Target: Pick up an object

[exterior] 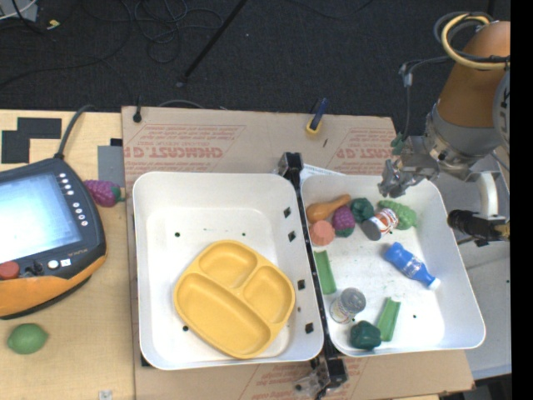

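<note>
Surface [208,144]: cardboard-covered, carrying two white bins, dark floor with loose cables behind it; left bin [158,198] holds a yellow divided tray [235,297], and right of it the right bin [454,290] holds the small objects, among them a blue bottle [410,264], green blocks and a metal can [351,301]. Gripper [398,177] sits over the right bin's far corner, just above a green leafy toy [400,213]; whether the jaws are spread or closed cannot be told.

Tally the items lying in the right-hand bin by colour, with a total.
Right bin, loose items by main colour:
Green: 5 (top-row dark piece, leafy piece, stick by the divider, stick near the front, dark lump at the front)
Orange or peach: 2
Purple: 1
Blue bottle: 1
Red-and-white can: 1
Silver can: 1
Total: 11
</note>
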